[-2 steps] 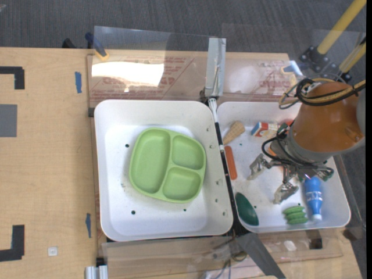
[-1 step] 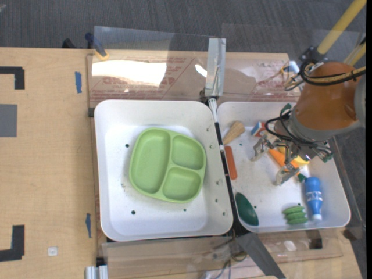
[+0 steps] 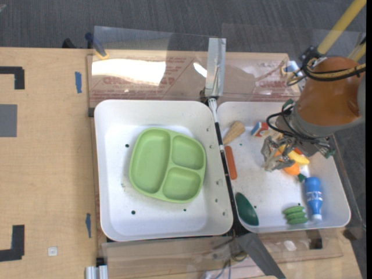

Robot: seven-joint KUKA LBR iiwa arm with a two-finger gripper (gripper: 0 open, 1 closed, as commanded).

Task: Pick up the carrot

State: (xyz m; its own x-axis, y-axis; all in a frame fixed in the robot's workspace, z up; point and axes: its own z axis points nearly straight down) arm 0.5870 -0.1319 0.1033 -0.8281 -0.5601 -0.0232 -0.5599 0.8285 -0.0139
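Nearest the viewer, a dark green, pointed, leaf-shaped piece (image 3: 247,209) lies in the near left corner of the right-hand shallow white bin (image 3: 344,205). Just beyond it, the carrot, a slim orange-red stick (image 3: 231,162), lies flat along that bin's left wall. It runs near to far, touches nothing else, and sits well apart from the arm.

Farther along the same wall rests a tan, wood-coloured wedge (image 3: 234,131). To its right is a small red, white and blue item (image 3: 259,129).

The two-finger gripper (image 3: 275,154) hangs low over the middle of the right bin, to the right of the carrot, below the arm's orange band (image 3: 328,92). An orange and yellow toy (image 3: 295,158) sits right against the gripper's right side. Dark cables and metal parts crowd the tip, so it cannot be told whether the gripper is spread or closed, or whether it touches that toy. The carrot is plainly not in it.

Nearer on the right, a blue bottle with a white cap (image 3: 313,197) lies along the bin's right wall. A bright green ridged piece (image 3: 295,214) lies just to its left.

The left-hand shallow white bin (image 3: 106,156) holds a light green plastic plate with three compartments (image 3: 167,165), roughly in its middle. Both bins stand side by side on the pale wooden bench (image 3: 40,156), which carries bits of blue tape (image 3: 78,81).
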